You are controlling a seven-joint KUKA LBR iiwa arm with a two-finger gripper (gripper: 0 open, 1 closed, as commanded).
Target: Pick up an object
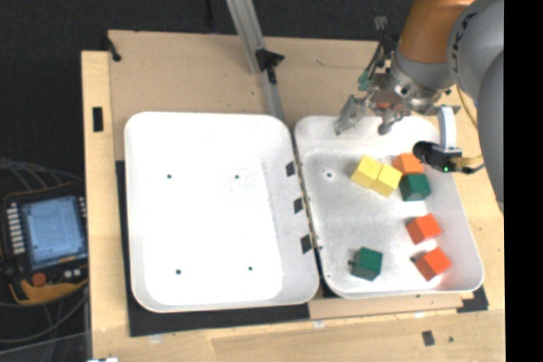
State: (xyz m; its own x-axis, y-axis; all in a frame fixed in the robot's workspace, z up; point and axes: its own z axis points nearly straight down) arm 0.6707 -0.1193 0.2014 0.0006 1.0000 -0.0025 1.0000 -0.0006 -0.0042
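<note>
A screen (51, 233) sits off the table's (204, 72) left edge. On the table, the left bin (144, 140) takes up the left half, touching the right bin (339, 267) along their shared middle edge. A metal pole (246, 21) slants down from the far edge toward the seam between the bins.

In the right bin, a green block (366, 263) lies near the front edge, left of centre. A yellow block (376, 175) lies toward the far side, with a second green block (414, 186) just beside it on the right and an orange block (408, 163) touching that green one from behind. Two more orange blocks lie along the bin's right side, one (422, 227) mid-way and one (431, 263) near the front right corner.

The gripper (366, 119) hangs over the bin's far edge, its two fingers spread apart with nothing between them. The arm (437, 13) rises to the table's far right corner.
</note>
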